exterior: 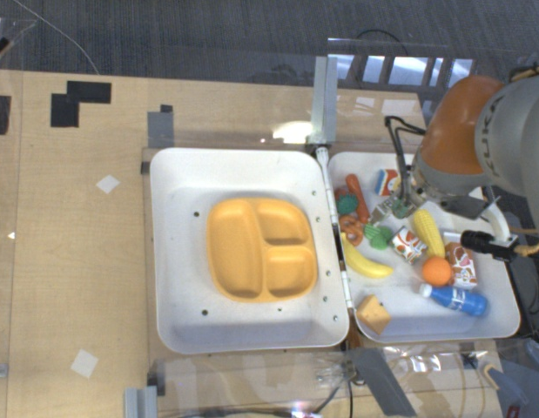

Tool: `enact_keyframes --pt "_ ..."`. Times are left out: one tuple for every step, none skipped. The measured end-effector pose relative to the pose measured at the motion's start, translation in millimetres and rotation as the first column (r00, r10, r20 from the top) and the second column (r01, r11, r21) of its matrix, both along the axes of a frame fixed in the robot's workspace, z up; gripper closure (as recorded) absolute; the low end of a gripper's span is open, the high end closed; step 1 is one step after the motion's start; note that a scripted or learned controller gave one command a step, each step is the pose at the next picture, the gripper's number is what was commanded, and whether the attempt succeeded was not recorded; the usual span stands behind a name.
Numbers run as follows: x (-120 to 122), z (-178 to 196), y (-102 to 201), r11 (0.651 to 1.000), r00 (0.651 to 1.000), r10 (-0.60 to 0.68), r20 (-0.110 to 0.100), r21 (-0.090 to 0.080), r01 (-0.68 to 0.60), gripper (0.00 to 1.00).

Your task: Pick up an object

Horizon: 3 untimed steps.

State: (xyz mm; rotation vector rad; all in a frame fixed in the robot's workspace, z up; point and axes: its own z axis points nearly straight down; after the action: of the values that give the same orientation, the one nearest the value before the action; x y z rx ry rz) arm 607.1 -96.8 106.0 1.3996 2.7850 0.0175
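A bread chunk (373,313) is lying at the right bin's (504,325) near edge, a banana (367,262) farther back. Beyond, the gripper (398,205) is hovering over toys; whether it is apart or together, I cannot tell.

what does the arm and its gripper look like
The arm is bulky and rounded, grey with a broad orange band above the wrist. Thin black cables loop beside it. The gripper is small, metallic grey.

Yellow tray (259,259), white bins (178,320), blue bottle (456,300), orange fruit (437,272).
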Motion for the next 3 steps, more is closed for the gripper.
enact_keyframes --pt "0 0 0 1.0 1.0 0.0 0.0 0.0 0.0 0.0" --pt "41 -9 -1 0.947 0.947 -0.32 -0.012 0.006 0.32 0.0" --pt "9 -18 -41 1.0 1.0 0.002 -0.018 -0.002 -0.002 0.0"
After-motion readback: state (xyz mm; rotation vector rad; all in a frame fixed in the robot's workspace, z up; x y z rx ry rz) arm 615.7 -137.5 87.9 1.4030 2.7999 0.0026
